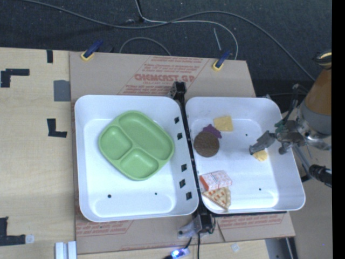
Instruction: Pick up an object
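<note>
While you look down on the bench (32,161), the things nearest you lie at the front of the right bin (288,198): a waffle-patterned wedge (218,197) close to the front wall, with a red-and-white packet (214,179) touching it just behind. Farther in, near the divider between the bins, you see a round brown cookie-like disc (206,144) with a small purple piece (211,129) against its far edge, and beyond those a yellow cheese-like wedge (223,123). Toward that bin's right wall sits a small yellow block (261,155), and the hand (257,148) hangs right over it, reaching in from the right on the grey arm (315,112) with its orange band. You cannot tell from this slant whether it is spread wide or closed, nor whether it grips the block at all. The left bin (89,193) holds a green three-compartment tray (136,144) lying flat near its middle. Behind both bins you see brown cardboard (161,74) pinned by two yellow-and-blue clamps (91,49).
</note>
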Controlling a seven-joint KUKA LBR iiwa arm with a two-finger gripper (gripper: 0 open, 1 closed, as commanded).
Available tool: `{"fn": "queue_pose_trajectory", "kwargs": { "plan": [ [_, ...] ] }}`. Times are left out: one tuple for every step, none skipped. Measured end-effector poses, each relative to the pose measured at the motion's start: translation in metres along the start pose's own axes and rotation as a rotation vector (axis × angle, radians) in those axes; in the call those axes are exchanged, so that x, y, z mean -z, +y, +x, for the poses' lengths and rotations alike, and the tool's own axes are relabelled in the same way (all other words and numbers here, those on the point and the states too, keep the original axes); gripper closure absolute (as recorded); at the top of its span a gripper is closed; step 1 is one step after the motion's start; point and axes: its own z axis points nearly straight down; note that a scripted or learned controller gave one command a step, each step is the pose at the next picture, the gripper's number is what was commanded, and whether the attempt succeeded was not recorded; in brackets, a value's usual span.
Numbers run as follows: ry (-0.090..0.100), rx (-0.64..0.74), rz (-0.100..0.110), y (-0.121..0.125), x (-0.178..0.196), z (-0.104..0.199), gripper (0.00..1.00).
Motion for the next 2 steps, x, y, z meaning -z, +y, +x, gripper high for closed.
{"fn": "queue_pose_trajectory", "kwargs": {
  "plan": [
    [-0.003,0.004,-0.013,0.003,0.007,0.0,0.0],
    [-0.003,0.004,-0.009,0.001,-0.037,0.003,0.0]
  ]
}}
